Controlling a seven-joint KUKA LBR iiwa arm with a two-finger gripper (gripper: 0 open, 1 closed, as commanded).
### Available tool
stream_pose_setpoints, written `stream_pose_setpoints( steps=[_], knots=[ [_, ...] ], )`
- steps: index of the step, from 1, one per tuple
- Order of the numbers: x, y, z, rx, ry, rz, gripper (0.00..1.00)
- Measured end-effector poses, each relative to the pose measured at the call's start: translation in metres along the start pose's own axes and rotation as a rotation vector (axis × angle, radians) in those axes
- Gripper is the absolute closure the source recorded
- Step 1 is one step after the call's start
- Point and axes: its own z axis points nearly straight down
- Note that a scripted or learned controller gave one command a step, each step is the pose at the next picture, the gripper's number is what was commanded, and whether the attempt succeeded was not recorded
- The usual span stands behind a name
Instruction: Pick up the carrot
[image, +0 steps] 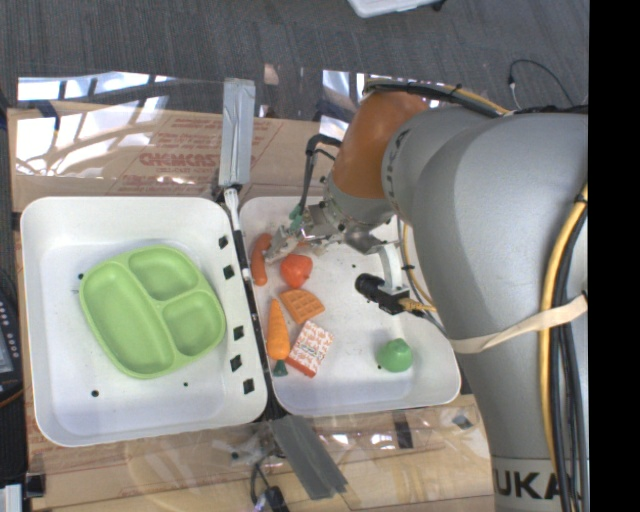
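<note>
1. Looking down from the fixed camera above the table, I saw the carrot (278, 330) lying in the right bin (430, 385), close against that bin's left wall, its green stalk end pointing toward the near edge.
2. The claw (287, 238) hung over the far left corner of the same bin, near a reddish sausage-like piece (260, 259) and a red tomato (296, 270); whether it stood apart or together I could not tell, and nothing was visibly held.
3. An orange waffle-like piece (301, 304) and a red-and-white packet (312, 348) lay just beside the carrot on its right, with a green pepper (396, 355) farther off.
4. The left bin (60, 400) held a green divided plate (150, 310).
5. To do this step well, I judged the claw should come nearer along the wall and straddle the carrot across its narrow width, at mid-length.
6. The wall and the packet left little room, so a crooked descent might nudge the carrot or catch a neighbour.
</note>
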Motion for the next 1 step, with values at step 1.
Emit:
stream_pose_setpoints(
  steps=[1],
  knots=[
    [0.0607,0.0165,-0.1011,-0.003,-0.002,-0.494,0.0]
  ],
)
